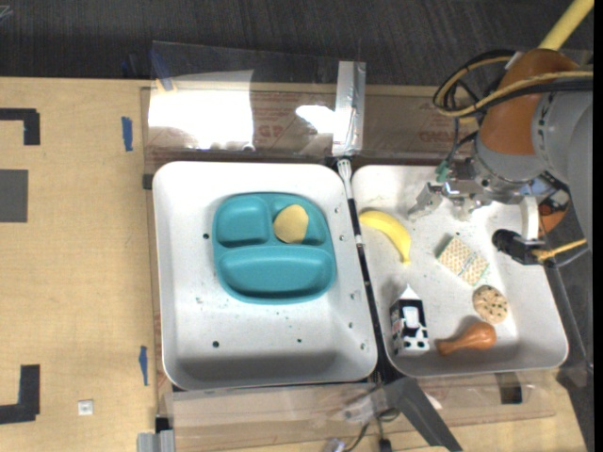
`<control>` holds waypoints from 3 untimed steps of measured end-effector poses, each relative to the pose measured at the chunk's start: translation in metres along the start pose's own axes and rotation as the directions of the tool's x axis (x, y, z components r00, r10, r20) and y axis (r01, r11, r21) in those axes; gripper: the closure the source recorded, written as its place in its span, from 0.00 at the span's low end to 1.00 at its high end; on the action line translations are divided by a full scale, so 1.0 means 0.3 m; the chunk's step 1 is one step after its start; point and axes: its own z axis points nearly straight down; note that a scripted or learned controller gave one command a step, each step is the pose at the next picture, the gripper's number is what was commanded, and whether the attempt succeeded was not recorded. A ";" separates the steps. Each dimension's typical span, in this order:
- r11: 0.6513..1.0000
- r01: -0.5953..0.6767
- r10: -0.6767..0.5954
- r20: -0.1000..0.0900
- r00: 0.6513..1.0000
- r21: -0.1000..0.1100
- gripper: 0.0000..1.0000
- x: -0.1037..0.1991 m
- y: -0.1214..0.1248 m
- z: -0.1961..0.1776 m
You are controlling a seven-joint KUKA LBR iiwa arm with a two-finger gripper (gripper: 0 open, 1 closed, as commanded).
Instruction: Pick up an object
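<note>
- yellow banana [388,232], left of the gripper [443,194]
- teal divided plate [273,248], far left
- checkered cracker [464,259], just below
- speckled tan cookie [490,303], lower

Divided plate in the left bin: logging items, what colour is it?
Teal, the divided plate, seen clearly in the camera view.

Arm cut off at the right edge

The arm [542,111] runs out of view at the right edge, the gripper's [443,194] fingers are too small to read, and the carton's [409,326] print is illegible.
</note>
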 end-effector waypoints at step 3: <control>0.953 0.300 -0.300 0.014 0.954 -0.035 0.00 0.161 -0.086 -0.026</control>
